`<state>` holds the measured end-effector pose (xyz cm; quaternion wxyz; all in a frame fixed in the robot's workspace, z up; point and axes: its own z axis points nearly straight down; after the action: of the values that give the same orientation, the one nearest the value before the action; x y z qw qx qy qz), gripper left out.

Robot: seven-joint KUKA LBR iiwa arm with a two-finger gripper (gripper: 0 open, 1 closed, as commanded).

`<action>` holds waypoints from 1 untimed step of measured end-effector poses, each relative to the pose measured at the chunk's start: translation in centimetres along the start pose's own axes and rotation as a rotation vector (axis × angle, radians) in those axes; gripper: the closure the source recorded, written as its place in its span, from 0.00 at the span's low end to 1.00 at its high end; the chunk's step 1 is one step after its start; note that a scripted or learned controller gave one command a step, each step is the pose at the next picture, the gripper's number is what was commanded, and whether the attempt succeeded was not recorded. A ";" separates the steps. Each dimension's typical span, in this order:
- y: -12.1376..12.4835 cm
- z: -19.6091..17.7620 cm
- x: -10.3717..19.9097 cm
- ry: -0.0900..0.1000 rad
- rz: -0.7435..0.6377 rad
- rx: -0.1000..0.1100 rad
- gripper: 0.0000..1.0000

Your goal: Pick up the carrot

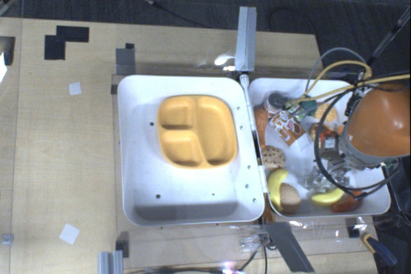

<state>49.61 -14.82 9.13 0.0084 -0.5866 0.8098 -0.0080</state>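
Overhead view of the counter with two white bins side by side. The left bin holds a yellow compartment plate. The right bin holds mixed food items: the carrot, an orange strip lying along the bin's left wall; a cookie just below it; a banana near the front edge. The arm's orange band overhangs the bin's right half. The gripper sits low among cables, well apart from the carrot; whether it is open or closed cannot be told.
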 end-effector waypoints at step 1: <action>0.1 0.2 0.0 0.000 0.000 -0.004 0.00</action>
<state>49.50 -14.79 8.97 0.0070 -0.5867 0.8098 -0.0063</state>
